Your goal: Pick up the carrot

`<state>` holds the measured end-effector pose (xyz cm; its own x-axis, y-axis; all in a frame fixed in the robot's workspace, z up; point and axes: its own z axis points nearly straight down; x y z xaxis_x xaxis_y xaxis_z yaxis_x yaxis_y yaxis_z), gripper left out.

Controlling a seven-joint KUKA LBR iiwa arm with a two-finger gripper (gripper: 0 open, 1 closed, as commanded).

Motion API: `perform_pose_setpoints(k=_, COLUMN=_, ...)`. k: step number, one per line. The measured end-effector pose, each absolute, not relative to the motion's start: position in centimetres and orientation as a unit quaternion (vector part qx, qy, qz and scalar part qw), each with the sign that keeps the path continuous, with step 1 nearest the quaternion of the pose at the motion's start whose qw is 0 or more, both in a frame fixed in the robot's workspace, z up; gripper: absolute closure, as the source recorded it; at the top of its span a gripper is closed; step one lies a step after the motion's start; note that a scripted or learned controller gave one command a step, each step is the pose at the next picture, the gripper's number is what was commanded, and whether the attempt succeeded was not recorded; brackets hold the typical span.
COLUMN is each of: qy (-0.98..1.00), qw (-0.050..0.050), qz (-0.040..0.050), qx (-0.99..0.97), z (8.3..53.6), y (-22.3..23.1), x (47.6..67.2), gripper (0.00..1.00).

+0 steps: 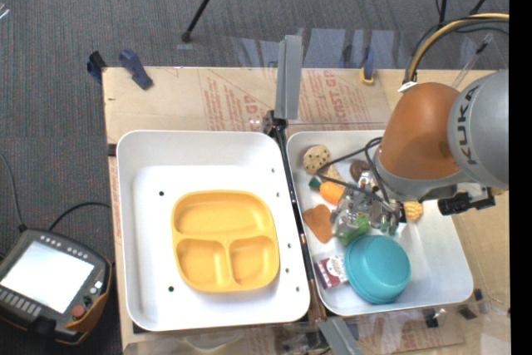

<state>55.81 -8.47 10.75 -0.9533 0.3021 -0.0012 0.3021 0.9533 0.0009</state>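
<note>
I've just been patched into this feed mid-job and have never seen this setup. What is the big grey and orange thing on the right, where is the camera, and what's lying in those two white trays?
You are looking down at a slant from one fixed camera above a bench. The grey and orange shape is a robot arm reaching in from the right. Its pincer hangs low over the right bin; the arm's bulk hides whether it grips anything.

The left bin holds a yellow divided plate. The right bin holds toy food: the carrot, orange with a green top, just left of the pincer, a cookie, an orange wedge, a teal bowl and a small red packet.

The device on the floor at lower left is a handheld control pad.
</note>
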Motion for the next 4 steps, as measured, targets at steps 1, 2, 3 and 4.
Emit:
perform_pose_setpoints(k=1, qy=0.963, qw=0.001, qz=0.0007, qx=0.271, z=18.8, y=-1.8, x=52.0, gripper=1.00)
perform_pose_setpoints(k=2, qy=0.967, qw=0.005, qz=0.0019, qx=0.255, z=34.9, y=-0.1, x=50.4, gripper=1.00)
perform_pose_setpoints(k=3, qy=0.998, qw=-0.001, qz=0.0002, qx=0.058, z=31.7, y=-2.6, x=47.6, gripper=1.00)
perform_pose_setpoints(k=4, qy=0.994, qw=-0.002, qz=0.0001, qx=0.108, z=29.5, y=2.6, x=47.7, gripper=1.00)
